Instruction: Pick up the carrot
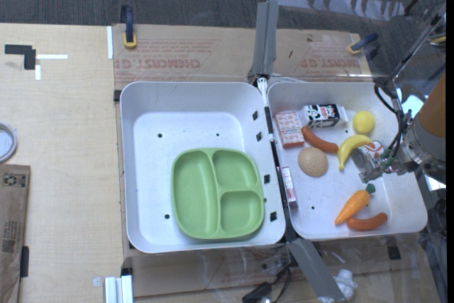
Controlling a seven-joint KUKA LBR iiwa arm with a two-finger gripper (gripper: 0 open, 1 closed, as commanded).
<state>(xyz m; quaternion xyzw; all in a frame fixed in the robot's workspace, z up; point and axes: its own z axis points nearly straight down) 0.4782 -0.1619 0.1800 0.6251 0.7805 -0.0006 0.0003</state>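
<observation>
The carrot (353, 206), orange with a small green top, lies at a slant in the right bin (411, 222) near its front right corner. A red sausage (367, 222) lies just in front of it. My gripper (369, 167) hangs over the right side of this bin, just above and slightly right of the carrot's green end, next to the banana (352, 147). Nothing shows in its grasp.
The right bin also holds a lemon (363, 122), a bread roll (313, 162), a hot dog (320, 140), a pink box (289, 128), a milk carton (324, 115) and a small bar (287, 184). A green divided plate (216, 193) sits in the left bin (142, 152).
</observation>
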